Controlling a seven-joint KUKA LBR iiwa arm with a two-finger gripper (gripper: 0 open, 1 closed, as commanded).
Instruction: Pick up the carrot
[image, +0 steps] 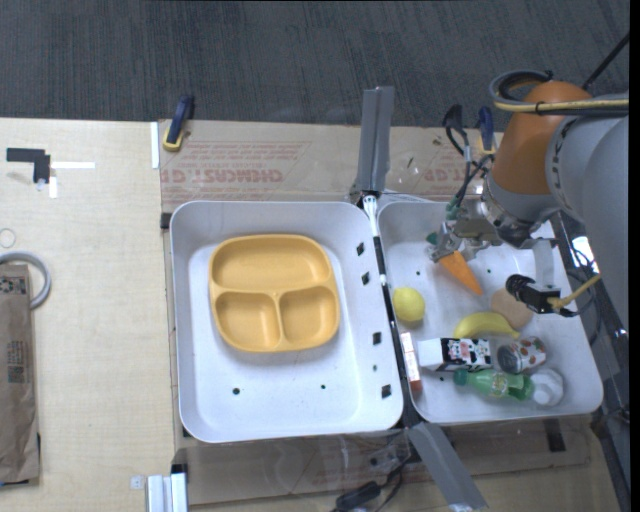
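Gripper (456, 243) sits low in the right bin (412, 250), far-left area, right over the thick end of the carrot (464, 272). Can't tell from this angle whether I'm spread or closed; the wrist body blocks the tip, so I'm not claiming a grasp. The carrot lies flat on the bin floor, fat end under me, point angled toward the near-right. Going in at the fat end makes sense: more material to bite, and that end is the one with free floor around it. The carrot is apart from the rest of the clutter, so there's probably no collision risk on closing. The lemon (408, 304) is nearer the divider, just below-left of the carrot and not touching it. The banana (485, 323) lies beyond the carrot's tip. Nearer the front wall are a small printed carton (455, 352), a green bottle (494, 385) on its side and a round tin (526, 354), all packed together and well clear of my approach. The left bin (190, 330) holds a yellow divided plate (272, 292), irrelevant to this pick. Main risk as I judge it: a tapered, smooth carrot could squirt out if the grip lands off-centre.
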